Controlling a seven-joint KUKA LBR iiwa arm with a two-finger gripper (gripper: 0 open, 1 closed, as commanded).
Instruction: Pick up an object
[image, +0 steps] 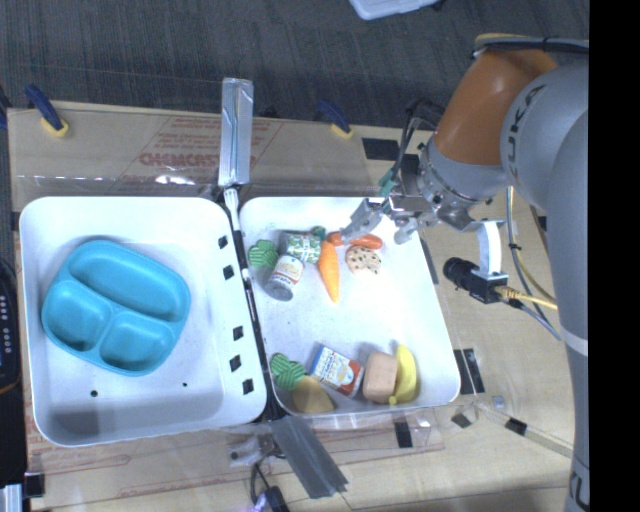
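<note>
My gripper (384, 222) hangs over the far right part of the right bin (425, 300), its fingers spread open with nothing between them. Just below it lie a small red-orange piece (367, 241) and a spotted cookie (363, 260). An orange carrot (329, 268) lies to their left, pointing toward the front. Beside the carrot are a green can (300, 243), a small tin (284, 275) and a green leafy piece (262, 253).
At the right bin's front edge sit a green piece (286, 369), a small carton (337, 369), a tan block (380, 375), a banana (405, 372) and a yellowish lump (312, 399). The left bin (200, 390) holds a blue divided plate (115, 305).
</note>
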